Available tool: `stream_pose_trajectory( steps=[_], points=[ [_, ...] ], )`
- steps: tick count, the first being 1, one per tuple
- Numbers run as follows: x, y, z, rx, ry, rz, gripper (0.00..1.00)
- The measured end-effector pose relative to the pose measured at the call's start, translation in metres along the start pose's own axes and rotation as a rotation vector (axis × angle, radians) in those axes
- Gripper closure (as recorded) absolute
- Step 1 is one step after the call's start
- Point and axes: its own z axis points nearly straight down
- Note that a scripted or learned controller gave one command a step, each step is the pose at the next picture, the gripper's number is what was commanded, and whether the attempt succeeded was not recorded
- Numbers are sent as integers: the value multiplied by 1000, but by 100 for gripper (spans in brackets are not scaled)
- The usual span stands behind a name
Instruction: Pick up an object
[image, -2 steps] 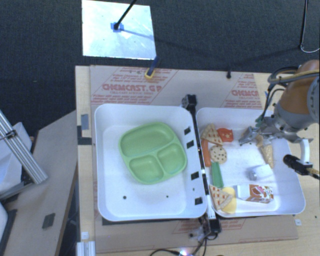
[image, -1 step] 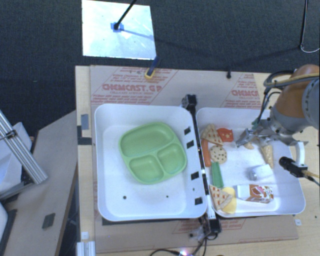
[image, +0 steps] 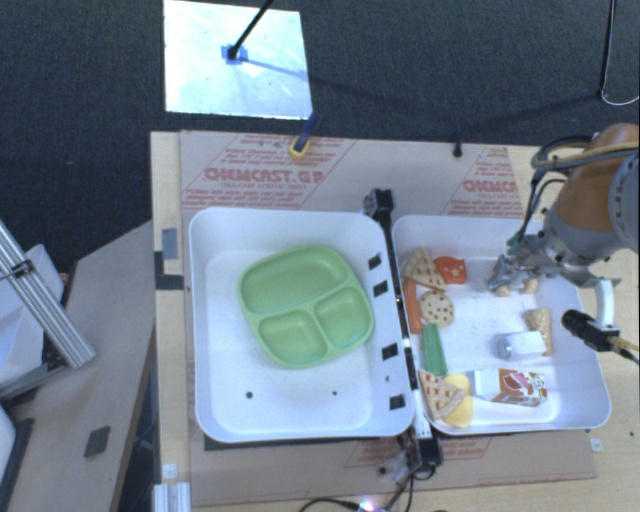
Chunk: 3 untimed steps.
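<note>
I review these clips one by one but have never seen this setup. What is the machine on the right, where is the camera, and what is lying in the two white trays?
One camera looks down at a slant on a bench. The robot arm, grey and orange, reaches in from the right; its gripper is low over the right bin, by a small pale item. Whether it holds anything cannot be told. That bin carries toy food: a pizza slice, a cookie, a green stick and a small carton. The left bin carries a green divided plate.
</note>
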Motion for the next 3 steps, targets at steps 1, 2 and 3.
stream_pose_trajectory(
  steps=[1,2,3],
  points=[
    [-6,10,-51,-2,-1,-1,100],
    [-4,18,-115,-3,-1,-3,100],
    [-4,19,-129,1,0,-3,100]
  ],
)
